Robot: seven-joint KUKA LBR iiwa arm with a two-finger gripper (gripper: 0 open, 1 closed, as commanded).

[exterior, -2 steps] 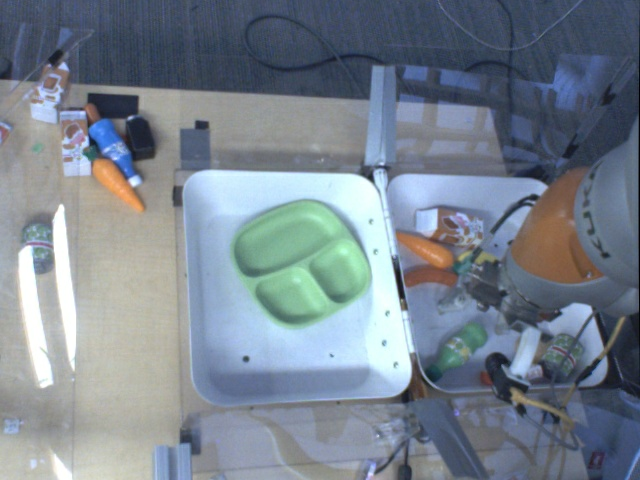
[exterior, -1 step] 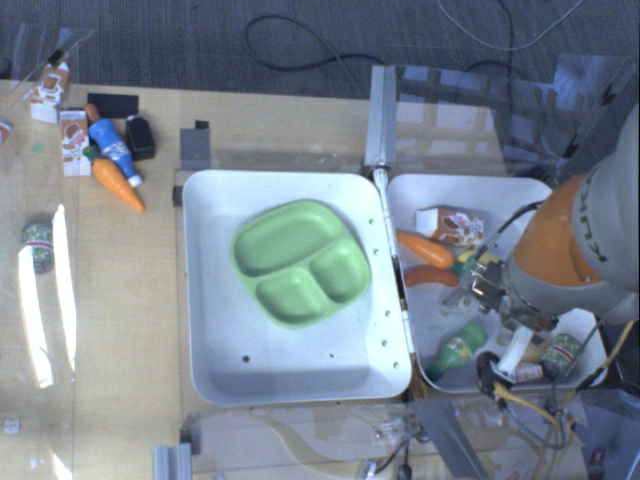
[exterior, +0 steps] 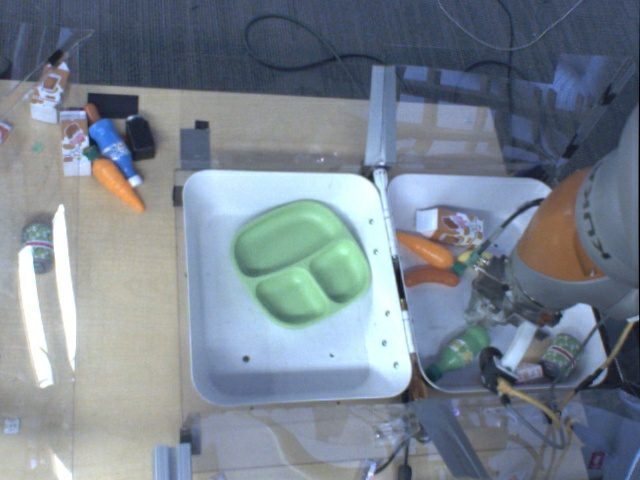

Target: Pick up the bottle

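Pale wooden surface (exterior: 110,298) carries two white bins below dark carpet strewn with cables. Green bottle (exterior: 458,353) lies tilted in the right bin's (exterior: 425,318) near corner. Beside it sits the hand (exterior: 490,303), grip impossible to judge. A green tray (exterior: 300,261) fills the left bin (exterior: 215,298).

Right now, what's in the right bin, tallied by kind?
Green bottle: 1
Carrot: 1
Sausage: 1
Snack packet: 1
Small can: 1
Total: 5; the arm may hide more.
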